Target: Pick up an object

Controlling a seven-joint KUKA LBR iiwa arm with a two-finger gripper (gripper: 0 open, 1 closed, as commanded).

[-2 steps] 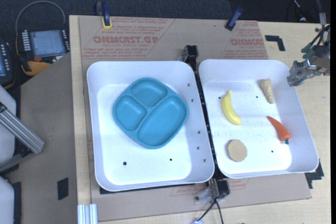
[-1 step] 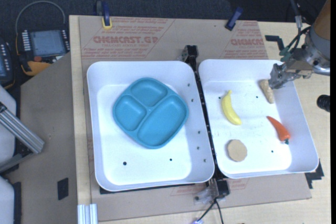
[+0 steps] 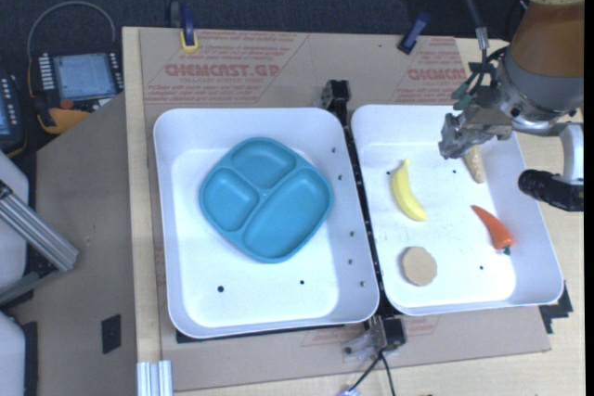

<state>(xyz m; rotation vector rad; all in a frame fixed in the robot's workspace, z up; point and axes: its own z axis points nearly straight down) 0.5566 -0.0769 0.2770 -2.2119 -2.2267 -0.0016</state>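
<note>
In the right bin [image 3: 529,287] lie a yellow banana [image 3: 406,191], a round tan cookie [image 3: 419,266], a red-orange pepper [image 3: 492,226] and a small beige piece [image 3: 476,166]. My gripper [image 3: 461,142] hangs over the bin's upper right part, just above and left of the beige piece and right of the banana's top end. Nothing shows between it and any object.
The left bin [image 3: 186,283] holds a blue three-compartment plate [image 3: 266,198]. A black clamp [image 3: 335,94] sits between the bins at the far edge. Brown cardboard [image 3: 278,60] lies under both bins. A black part of the arm [image 3: 555,188] juts over the right bin's right rim.
</note>
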